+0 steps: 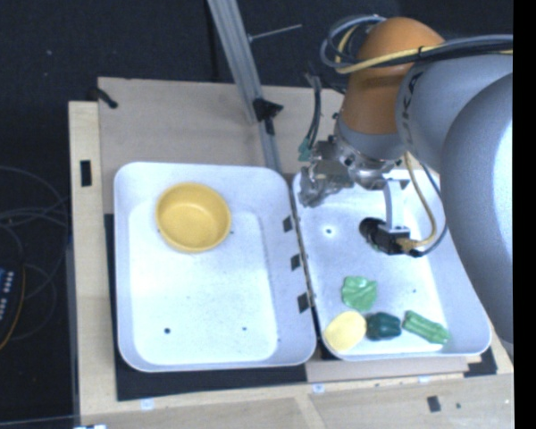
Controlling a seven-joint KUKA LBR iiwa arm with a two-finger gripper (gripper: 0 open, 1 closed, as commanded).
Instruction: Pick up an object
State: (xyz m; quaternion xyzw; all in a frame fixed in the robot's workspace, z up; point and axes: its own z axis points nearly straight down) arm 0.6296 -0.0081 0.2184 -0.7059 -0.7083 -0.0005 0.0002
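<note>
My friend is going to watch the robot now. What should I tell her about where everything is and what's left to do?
Gripper: low at the far left corner of the right bin, close to the divider. I cannot tell its state.
Left bin: one yellow bowl, upright, in the far half.
Right bin, near end: light green piece, yellow round piece, dark green piece and long green piece, all well away from the gripper.
Done: nothing picked up yet; every thing lies in its bin.
Left: move to one thing, grasp it and lift it.
</note>
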